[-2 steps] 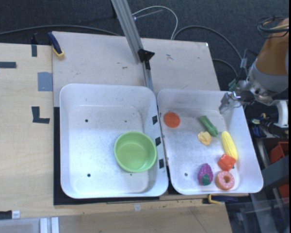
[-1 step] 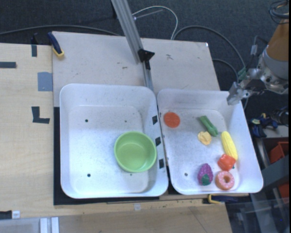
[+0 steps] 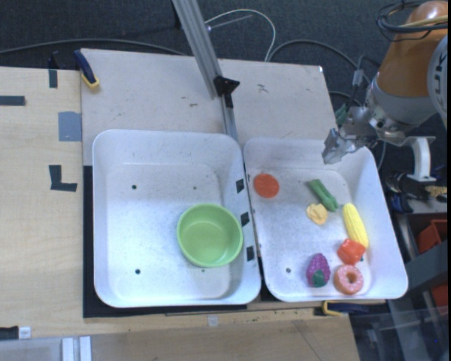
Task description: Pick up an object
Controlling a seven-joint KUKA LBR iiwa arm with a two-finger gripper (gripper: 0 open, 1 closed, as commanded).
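Speckled white bins [image 3: 113, 201], smooth round green bowl [image 3: 209, 235], bumpy yellow corn [image 3: 354, 225]; metal hand [image 3: 335, 150] above, grip state unclear

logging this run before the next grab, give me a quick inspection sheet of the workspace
surface: pale bench bearing the left white bin and the right white bin, side by side
job's things: in the right bin, an orange ball, green toy vegetable, small yellow piece, toy corn, red-orange toy, purple toy grapes, pink toy donut
clutter: green bowl in the left bin
grippers: pincer above the right bin's far right corner, nothing seen between it and the toys
cables: white cable looping behind the bench
surroundings: metal pole, blue and yellow clamp, dark tape marks on the wooden table at left
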